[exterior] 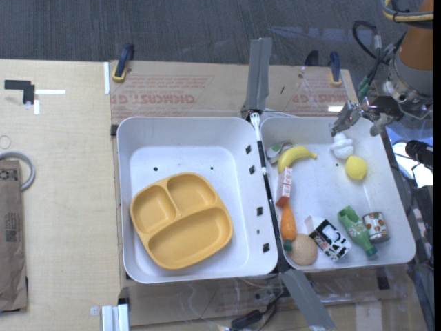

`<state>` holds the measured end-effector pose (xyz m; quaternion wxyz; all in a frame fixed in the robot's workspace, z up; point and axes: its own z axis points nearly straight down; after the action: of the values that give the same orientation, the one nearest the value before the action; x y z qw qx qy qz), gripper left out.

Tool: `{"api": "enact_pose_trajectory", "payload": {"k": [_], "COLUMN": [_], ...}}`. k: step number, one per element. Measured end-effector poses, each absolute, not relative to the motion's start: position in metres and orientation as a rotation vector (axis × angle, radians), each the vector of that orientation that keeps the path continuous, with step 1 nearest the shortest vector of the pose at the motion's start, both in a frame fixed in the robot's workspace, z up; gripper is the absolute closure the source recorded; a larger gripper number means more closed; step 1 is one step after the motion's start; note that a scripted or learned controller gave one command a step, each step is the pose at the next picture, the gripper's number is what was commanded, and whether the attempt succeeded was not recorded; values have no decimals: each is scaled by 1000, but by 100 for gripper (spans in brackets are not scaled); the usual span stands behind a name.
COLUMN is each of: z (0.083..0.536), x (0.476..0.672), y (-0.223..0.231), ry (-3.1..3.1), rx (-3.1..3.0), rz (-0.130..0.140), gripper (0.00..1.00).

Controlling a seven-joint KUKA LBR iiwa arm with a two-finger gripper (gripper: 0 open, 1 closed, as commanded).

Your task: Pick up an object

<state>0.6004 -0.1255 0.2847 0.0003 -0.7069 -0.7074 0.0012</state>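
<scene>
From my seat I see the grey arm with its orange band [419, 43] reaching in from the right, its two-finger gripper [346, 121] hanging over the far right corner of the right-hand shallow white bin [403, 205]; I cannot tell how the pincer stands. Just below and beside the gripper lies a small white crumpled object [342, 145], so near that I cannot say whether the two touch, and nothing shows between the gripper's tips. Just beside that white object, a little nearer me and to the right, sits a round yellow lemon-like ball [355, 167]. A curved yellow toy banana [295, 156] lies to the left of them, near the far left corner of the same bin, with a narrow red and white packet [284, 185] below it along the left wall, and an orange toy carrot [287, 223] below that. At the near edge I see a tan rounded bread-like piece [302, 250], touching a black and white patterned small box [329, 240]. Further right lie a green plastic bottle [357, 229], tilted, and a small printed can [375, 227] just beside it. The left-hand shallow white bin [138, 143] holds a yellow three-compartment plastic tray [181, 218], well apart from the gripper. A brown paper bag [12, 233] lies on the bench at far left.
</scene>
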Motion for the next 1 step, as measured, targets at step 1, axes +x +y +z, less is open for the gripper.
{"api": "enact_pose_trajectory", "payload": {"k": [1], "z": [173], "x": [521], "y": [-125], "ry": [-2049], "rx": [-2378], "rz": [5], "gripper": [0]}}
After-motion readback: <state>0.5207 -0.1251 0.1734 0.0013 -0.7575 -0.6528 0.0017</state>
